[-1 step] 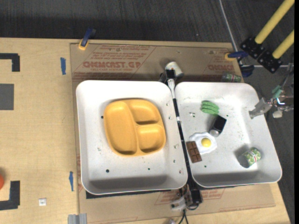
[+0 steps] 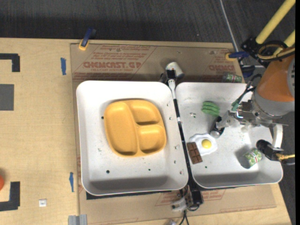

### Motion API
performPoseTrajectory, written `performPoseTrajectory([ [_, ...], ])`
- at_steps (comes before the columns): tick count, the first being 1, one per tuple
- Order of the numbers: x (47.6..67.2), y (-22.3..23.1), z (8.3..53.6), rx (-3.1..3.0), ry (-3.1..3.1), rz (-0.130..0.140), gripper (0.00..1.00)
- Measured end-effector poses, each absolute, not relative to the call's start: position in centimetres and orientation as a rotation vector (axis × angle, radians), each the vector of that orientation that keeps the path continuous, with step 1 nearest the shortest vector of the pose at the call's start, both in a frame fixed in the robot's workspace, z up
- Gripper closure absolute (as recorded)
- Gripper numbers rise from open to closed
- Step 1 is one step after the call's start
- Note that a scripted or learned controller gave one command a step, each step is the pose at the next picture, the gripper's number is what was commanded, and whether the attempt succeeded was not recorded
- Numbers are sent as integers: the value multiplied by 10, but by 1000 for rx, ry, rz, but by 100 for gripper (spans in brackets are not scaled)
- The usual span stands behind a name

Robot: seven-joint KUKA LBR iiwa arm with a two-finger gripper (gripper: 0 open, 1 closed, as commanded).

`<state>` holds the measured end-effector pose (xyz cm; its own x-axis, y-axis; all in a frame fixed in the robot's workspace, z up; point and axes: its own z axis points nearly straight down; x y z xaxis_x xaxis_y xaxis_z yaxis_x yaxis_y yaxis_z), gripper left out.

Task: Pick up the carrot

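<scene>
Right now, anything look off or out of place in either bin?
Nothing spilled or broken. The yellow divided plate sits slightly askew in the left bin. The right bin holds a fried egg, a chocolate bar, a green ridged item and a green can on its side. I can't spot a carrot.

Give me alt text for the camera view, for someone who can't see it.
A grey arm's gripper hangs over the right bin, near a fried egg, a green item, a brown block and a small can. The left bin holds a yellow divided plate.
</scene>
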<state>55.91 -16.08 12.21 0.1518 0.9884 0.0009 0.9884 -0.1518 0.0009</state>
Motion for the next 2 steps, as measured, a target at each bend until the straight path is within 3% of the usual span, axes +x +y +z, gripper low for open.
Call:
performPoseTrajectory([
  [1, 544, -98, 100, 2580, 1792, 0, 0],
  [2, 502, -25, 184, 2743, 1535, -1, 0],
])
